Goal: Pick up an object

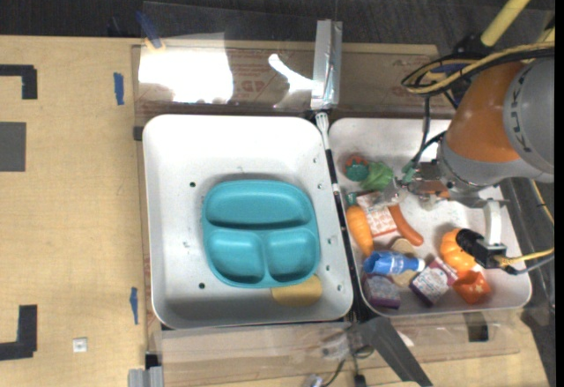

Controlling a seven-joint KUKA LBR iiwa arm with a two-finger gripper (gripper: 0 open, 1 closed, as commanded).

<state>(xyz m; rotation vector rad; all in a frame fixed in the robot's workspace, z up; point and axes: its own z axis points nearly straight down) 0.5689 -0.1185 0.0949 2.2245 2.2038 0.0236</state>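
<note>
The right bin [511, 297] holds a heap of toy foods. Among them are a teal piece [356, 170], a green leafy piece [379, 174], an orange carrot [359, 232], a red-and-white packet [382, 222], a sausage [405, 225], a blue can [392, 264], a purple box [430, 282], an orange fruit [456, 251] and a red fruit [474, 287]. My gripper [425, 186] hangs low over the bin's upper middle, just right of the green piece, under the grey wrist and orange band [483, 125].
The left bin [167, 200] carries a teal divided tray [260, 231], with a tan block [297, 292] at the tray's lower right corner. A metal divider post [325, 63] stands behind the bins. Cables loop near the arm at the right.
</note>
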